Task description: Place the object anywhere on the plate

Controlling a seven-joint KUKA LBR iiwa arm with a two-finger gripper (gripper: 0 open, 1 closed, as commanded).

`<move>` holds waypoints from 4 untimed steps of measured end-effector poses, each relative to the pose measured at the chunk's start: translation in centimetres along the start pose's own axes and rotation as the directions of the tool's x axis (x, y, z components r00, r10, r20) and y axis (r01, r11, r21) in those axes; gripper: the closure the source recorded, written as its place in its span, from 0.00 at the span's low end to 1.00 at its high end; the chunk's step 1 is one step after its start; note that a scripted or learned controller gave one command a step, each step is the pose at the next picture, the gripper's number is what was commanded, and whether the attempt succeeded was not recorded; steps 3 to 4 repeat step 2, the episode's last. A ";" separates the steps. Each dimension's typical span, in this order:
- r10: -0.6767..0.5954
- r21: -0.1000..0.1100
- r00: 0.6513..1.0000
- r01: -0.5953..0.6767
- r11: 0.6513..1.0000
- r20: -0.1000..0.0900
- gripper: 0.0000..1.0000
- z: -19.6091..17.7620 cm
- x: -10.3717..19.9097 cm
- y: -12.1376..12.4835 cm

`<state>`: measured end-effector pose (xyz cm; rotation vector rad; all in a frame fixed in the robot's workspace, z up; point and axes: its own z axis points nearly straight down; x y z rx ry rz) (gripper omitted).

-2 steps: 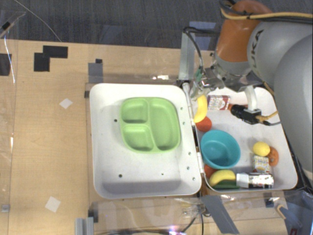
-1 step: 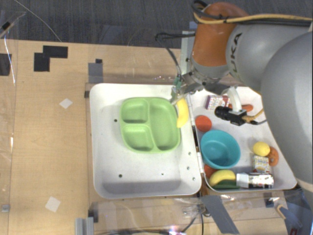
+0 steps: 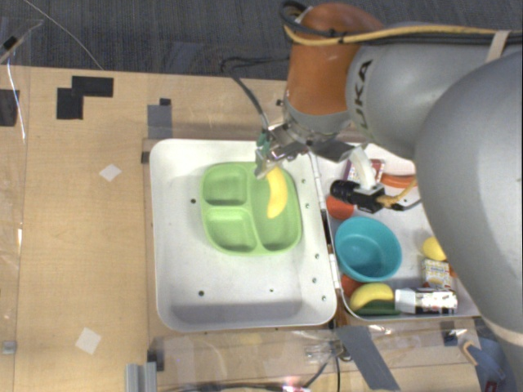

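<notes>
A green divided plate [image 3: 237, 219] lies in the left white bin [image 3: 180, 284]. A yellow banana [image 3: 278, 196] hangs lengthwise over the plate's right compartment, its lower end at or just above the plate. My gripper [image 3: 265, 165] reaches down from the orange-banded wrist over the plate's upper right corner, and its fingers are closed on the banana's upper end. The plate's two left compartments hold nothing.
The right bin [image 3: 409, 313] is crowded: a blue bowl [image 3: 368, 247], a yellow-green fruit [image 3: 372, 296], a white tube [image 3: 426, 302], a small yellow thing [image 3: 433, 248], a little box [image 3: 435, 273] and red-orange items [image 3: 394, 180]. The arm's bulk covers the right side.
</notes>
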<state>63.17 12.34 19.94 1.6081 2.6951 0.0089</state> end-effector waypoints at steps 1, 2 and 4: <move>0.007 -0.001 1.000 -0.007 1.000 -0.002 1.00 -2.6 8.0 0.8; 0.014 0.001 1.000 -0.014 1.000 0.001 0.00 -2.5 7.5 0.7; 0.014 0.001 1.000 -0.014 1.000 0.001 0.00 -2.5 7.5 0.7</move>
